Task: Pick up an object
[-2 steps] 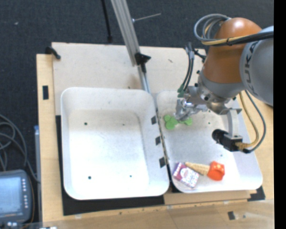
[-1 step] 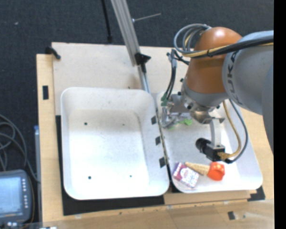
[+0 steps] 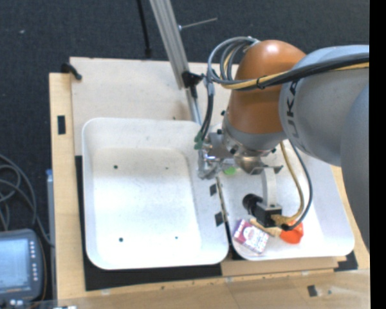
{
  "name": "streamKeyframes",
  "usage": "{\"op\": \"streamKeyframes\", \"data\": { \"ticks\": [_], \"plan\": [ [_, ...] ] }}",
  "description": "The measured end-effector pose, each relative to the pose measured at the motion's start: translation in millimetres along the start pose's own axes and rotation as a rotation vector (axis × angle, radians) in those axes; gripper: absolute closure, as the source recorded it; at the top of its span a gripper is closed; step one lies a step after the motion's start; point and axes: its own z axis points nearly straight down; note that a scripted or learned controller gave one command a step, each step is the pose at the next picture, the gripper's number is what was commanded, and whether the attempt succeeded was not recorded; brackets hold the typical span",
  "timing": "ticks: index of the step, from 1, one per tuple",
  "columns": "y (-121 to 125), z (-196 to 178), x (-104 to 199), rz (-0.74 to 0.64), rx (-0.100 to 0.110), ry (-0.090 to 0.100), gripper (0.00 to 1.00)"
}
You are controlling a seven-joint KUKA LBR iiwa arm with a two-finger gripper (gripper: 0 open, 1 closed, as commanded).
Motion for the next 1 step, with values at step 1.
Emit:
{"op": "streamKeyframes", "data": {
  "ticks": [1],
  "plan": [
    [0.4, 0.7, -3.1, 0.007, 0.0, -0.001, 0.0]
  ]
}}
